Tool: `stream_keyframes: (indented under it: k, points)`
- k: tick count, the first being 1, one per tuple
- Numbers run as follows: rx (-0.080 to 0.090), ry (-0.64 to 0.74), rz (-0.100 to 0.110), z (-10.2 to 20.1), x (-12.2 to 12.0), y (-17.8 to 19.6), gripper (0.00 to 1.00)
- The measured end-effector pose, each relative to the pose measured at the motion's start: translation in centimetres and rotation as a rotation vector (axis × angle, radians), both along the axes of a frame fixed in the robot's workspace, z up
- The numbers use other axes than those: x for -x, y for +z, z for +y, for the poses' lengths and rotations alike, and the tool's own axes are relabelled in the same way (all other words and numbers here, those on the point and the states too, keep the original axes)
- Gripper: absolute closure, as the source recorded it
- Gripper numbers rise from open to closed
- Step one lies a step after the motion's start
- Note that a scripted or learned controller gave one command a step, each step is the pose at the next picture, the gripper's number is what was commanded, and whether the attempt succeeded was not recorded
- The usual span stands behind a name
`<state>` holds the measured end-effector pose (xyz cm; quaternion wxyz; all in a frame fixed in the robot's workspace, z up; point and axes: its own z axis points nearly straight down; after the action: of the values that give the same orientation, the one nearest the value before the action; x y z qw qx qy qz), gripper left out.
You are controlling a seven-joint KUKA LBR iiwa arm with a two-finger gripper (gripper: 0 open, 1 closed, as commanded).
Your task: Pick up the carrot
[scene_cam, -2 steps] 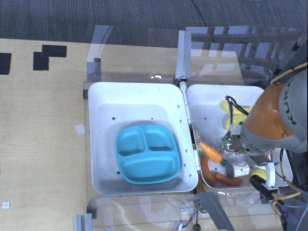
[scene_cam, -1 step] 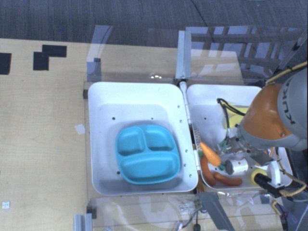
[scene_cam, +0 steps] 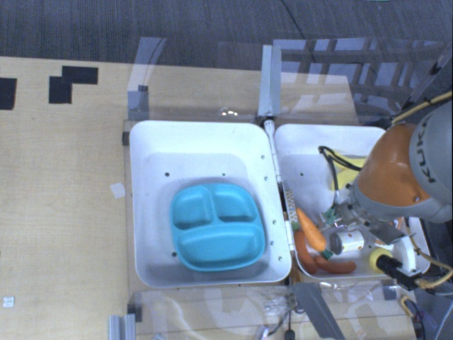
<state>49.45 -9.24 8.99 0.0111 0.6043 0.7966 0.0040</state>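
Your gripper [scene_cam: 338,227] is down in the right bin [scene_cam: 306,146], hanging low over its near end, just right of the carrot [scene_cam: 310,229]. Honestly can't tell from this angle how it's set or whether it's got hold of anything; the wrist and the arm's orange band [scene_cam: 388,170] cover most of it.

The carrot's lying slanted near the bin's left wall, narrow end pointing up toward the divider, fat end down by the gripper. They look very close, but I can't say if they're touching. Right under it there's a reddish-brown sausage-looking thing [scene_cam: 327,264] curving along the bin's near edge. Something yellow [scene_cam: 352,170] sits further back in the same bin, partly under the arm, with a black cable [scene_cam: 330,160] looping over it.

Over in the left bin [scene_cam: 152,190] you've got a blue tray [scene_cam: 216,227] with three compartments, sitting flat toward the near side.
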Motion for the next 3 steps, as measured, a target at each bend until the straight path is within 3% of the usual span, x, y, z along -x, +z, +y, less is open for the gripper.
stream_keyframes:
  k: [1, 2, 3]
  points:
    - [-0.006, 0.04, 0.019, 1.8, -0.3, 9.3, 0.0]
    - [-0.006, 0.209, 0.01, 0.3, 0.2, 3.4, 0.0]
    - [-0.007, -0.022, 0.002, -2.9, 0.0, 0.0, 0.0]
